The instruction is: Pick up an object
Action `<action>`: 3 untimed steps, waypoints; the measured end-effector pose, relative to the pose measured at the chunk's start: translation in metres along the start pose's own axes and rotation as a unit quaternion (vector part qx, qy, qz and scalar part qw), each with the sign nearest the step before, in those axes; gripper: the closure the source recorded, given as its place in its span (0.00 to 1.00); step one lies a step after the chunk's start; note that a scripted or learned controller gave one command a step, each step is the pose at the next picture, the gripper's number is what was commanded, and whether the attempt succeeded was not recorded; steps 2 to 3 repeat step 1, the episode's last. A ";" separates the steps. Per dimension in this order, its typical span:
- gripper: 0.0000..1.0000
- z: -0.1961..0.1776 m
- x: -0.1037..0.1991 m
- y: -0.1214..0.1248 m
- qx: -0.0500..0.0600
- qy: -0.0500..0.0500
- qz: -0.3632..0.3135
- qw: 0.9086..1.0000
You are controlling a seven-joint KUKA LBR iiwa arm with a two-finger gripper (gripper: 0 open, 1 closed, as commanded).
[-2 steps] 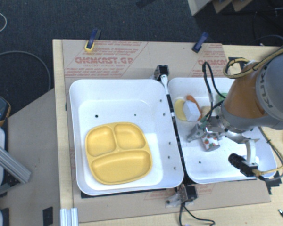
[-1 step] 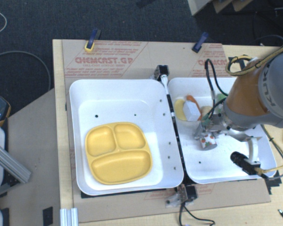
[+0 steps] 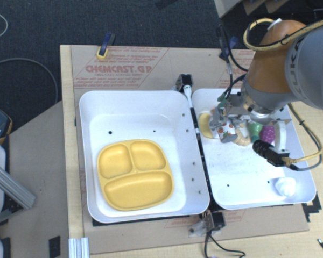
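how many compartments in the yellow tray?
3. The yellow tray lies in the left bin: two small compartments side by side at the back, one at and one at, and one wide compartment in front. None looks hidden.

Bright even overhead light; white bins (image 3: 134, 112) glared, near washed out; soft shadows; focus fair, slight grain

Yellow divided tray (image 3: 134, 174) sits in the white left bin (image 3: 97, 112). Lower right, a white lump (image 3: 285, 186); mid-right, green (image 3: 255, 128) and magenta (image 3: 267, 133) pieces.
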State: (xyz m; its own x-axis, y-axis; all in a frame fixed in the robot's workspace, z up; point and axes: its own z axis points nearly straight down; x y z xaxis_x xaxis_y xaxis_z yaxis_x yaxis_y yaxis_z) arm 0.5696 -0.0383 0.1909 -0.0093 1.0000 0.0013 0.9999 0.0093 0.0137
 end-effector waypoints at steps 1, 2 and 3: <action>1.00 -0.134 0.063 -0.040 -0.001 0.002 0.000 1.000; 1.00 -0.134 0.063 -0.040 -0.001 0.002 0.000 1.000; 1.00 -0.134 0.063 -0.040 -0.001 0.002 0.000 1.000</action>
